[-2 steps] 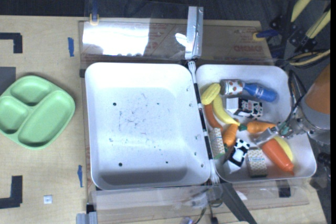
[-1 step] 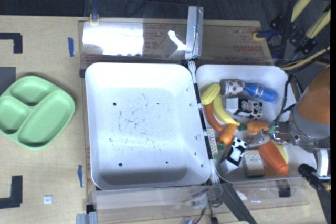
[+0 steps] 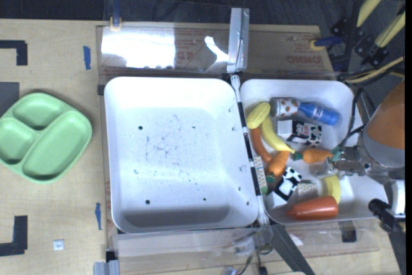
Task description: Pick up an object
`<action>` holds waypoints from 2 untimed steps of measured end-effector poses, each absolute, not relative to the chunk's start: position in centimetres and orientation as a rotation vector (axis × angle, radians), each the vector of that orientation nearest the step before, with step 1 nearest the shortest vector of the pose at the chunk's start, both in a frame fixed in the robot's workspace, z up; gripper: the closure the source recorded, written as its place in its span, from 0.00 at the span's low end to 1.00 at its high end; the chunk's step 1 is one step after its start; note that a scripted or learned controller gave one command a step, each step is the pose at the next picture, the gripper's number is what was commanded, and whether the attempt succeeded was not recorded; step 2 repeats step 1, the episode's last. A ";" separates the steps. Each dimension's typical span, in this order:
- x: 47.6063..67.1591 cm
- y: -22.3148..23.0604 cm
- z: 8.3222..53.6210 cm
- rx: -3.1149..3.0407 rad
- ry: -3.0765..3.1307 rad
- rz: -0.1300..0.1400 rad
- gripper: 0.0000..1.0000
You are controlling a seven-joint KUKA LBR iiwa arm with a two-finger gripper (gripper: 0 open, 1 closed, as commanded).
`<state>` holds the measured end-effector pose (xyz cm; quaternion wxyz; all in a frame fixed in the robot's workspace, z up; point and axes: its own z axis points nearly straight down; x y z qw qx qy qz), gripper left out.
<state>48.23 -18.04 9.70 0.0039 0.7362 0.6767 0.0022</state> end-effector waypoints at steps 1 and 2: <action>48.8 -14.9 20.7 2.379 2.052 -0.001 1.00; 48.8 -14.9 20.7 2.379 2.052 -0.001 1.00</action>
